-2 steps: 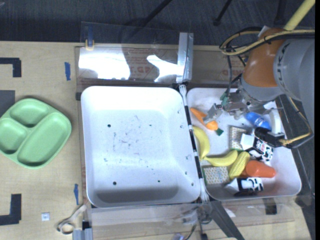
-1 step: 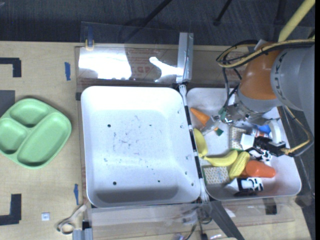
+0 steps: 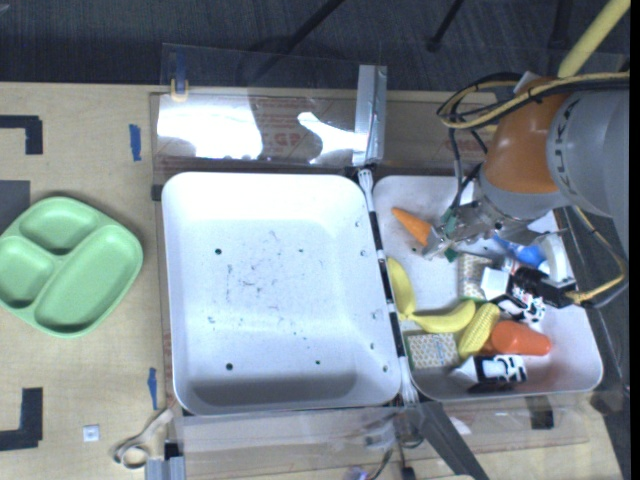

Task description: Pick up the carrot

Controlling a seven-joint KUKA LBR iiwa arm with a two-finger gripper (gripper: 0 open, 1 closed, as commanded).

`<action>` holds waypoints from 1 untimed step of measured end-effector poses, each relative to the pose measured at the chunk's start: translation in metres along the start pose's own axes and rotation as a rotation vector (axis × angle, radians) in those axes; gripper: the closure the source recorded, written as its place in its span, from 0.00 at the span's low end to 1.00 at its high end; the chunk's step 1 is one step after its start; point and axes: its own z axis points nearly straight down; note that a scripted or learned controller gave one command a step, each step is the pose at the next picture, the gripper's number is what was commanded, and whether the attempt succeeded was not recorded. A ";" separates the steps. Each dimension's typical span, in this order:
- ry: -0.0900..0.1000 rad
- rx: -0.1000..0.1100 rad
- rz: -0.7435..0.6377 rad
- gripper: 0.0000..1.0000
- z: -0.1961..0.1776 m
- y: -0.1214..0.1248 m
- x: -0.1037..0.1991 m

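We see the carrot (image 3: 412, 225) just left of our gripper (image 3: 447, 240), unlifted; its grip state we cannot tell; the pickup remains.

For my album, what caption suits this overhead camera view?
Robot gripper poised beside the carrot in the right bin.

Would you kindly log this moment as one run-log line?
task: pick up carrot | gripper: right bin, beside carrot, fingers unclear | carrot: lying in bin, not lifted | status: in progress
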 end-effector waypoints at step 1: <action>0.002 0.008 0.050 1.00 -0.099 0.016 -0.022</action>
